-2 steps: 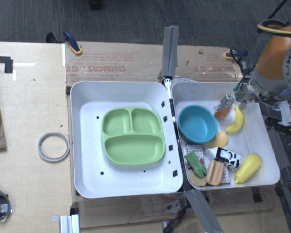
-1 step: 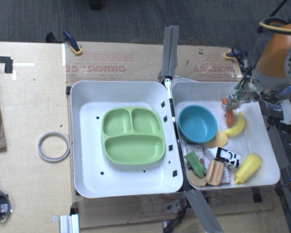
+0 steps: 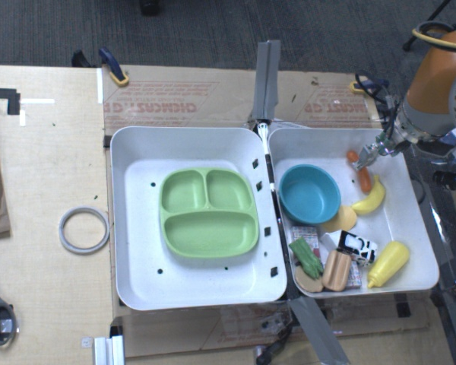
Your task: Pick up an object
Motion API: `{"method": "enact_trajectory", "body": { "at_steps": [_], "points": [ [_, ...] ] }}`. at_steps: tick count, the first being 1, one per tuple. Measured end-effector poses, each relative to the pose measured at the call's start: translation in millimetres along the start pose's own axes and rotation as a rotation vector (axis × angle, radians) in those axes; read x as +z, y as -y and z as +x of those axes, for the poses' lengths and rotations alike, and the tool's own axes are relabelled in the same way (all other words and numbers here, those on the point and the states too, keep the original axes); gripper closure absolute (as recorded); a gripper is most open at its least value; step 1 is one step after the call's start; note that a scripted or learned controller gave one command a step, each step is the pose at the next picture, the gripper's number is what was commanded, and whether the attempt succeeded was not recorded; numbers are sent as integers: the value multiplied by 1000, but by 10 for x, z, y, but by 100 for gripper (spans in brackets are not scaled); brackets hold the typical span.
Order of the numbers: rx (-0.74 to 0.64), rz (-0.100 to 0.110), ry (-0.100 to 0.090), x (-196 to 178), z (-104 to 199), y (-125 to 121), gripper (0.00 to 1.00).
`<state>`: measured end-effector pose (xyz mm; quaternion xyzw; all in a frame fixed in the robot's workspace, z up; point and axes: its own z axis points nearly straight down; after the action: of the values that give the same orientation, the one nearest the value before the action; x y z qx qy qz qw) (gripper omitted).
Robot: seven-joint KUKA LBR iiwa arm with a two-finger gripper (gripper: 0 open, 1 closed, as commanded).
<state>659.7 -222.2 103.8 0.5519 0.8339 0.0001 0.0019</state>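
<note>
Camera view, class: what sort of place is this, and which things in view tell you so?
Probably a robotics lab test bench, not a kitchen: a robot arm reaches over two white bins, toy food like a banana lies in one, and clamps hold cardboard to the bench.

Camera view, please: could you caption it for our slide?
Gripper poised over an orange item in the right bin; green tray in the left.

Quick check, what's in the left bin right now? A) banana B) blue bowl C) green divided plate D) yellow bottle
C: the green divided plate lies alone in the left bin, while the blue bowl, banana and yellow bottle all sit in the right bin.
</note>
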Motion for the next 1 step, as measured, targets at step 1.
{"method": "enact_trajectory", "body": {
  "at_steps": [1],
  "points": [
    [-1,2,-3,2,14,-4,0]
  ]
}}
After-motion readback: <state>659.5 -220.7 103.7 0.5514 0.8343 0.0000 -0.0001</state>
